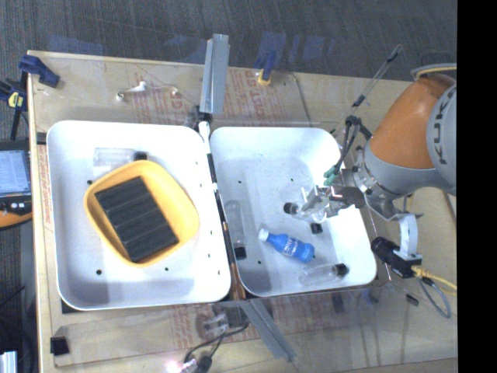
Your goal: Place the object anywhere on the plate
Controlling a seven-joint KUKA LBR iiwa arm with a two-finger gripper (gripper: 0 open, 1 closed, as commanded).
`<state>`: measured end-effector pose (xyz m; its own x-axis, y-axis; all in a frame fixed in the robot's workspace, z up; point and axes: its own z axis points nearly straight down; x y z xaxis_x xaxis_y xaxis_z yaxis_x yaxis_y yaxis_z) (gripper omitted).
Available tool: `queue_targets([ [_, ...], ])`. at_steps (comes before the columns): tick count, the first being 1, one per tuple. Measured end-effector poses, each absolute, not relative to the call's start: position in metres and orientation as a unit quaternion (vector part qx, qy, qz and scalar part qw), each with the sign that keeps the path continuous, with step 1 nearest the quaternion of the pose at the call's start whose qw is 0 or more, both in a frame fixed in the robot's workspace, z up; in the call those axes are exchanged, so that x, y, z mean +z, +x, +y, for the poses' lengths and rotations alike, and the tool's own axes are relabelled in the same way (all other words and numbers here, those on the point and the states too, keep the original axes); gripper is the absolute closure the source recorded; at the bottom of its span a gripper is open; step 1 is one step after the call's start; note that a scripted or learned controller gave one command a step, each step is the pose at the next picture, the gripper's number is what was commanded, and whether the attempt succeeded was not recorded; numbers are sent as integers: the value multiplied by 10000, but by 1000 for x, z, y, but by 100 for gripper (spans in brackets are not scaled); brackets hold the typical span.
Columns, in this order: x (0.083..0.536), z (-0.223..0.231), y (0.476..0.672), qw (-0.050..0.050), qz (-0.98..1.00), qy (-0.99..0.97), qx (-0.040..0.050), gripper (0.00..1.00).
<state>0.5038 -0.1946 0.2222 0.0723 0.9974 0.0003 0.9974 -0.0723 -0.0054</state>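
— In the right bin (256, 150), what lies near the gripper (311, 207)?

— A small blue bottle (288, 246) on its side, just below and left of the fingers, apart from them; its label is too small to read.

— Are the fingers apart?

— Cannot tell.

— The plate?

— The yellow plate (180, 202), with a dark ridged insert, sits in the left bin (66, 142), well left of the fingers. "KU" shows on the arm (411, 130).

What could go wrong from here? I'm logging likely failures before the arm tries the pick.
1. The small blue plastic bottle lies on its side in the right white bin, so it may roll or slip away.
2. A clear tube lies just beside it and could get nudged or grabbed instead.
3. The yellow plate with a dark ribbed insert sits in the left white bin, so the carry crosses both rims.
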Motion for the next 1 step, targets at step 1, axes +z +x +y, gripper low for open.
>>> queue_targets([
  [1,222,-195,504,19,-6811,-7322,17,0],
])
